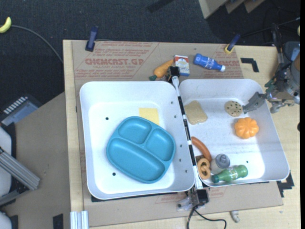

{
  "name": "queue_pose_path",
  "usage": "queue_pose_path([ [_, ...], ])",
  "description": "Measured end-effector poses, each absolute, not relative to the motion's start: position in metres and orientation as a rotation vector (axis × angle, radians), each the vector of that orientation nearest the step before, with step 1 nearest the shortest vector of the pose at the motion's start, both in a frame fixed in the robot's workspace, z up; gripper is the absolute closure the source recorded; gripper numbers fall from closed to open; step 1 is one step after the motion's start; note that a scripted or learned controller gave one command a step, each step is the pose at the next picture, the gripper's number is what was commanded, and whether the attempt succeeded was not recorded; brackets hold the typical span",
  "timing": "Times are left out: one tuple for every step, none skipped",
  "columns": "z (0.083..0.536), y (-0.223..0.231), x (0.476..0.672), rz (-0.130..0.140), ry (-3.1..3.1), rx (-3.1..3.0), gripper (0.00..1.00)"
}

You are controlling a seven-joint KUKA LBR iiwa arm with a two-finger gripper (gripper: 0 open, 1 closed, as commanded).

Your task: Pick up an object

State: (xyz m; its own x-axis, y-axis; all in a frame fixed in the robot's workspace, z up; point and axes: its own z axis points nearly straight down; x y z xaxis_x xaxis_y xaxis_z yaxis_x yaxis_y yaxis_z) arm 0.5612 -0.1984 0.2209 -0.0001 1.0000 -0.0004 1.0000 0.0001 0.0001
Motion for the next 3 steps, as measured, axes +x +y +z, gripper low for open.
queue_pose_path([
  [0.084, -0.2, 0.563, 0.0, 2.221, 2.222, 0.0],
  [0.095, -0.2, 0.564, 0.002, 2.218, 2.219, 1.0],
  [0.087, -0.1, 0.568, 0.008, 2.223, 2.218, 1.0],
])
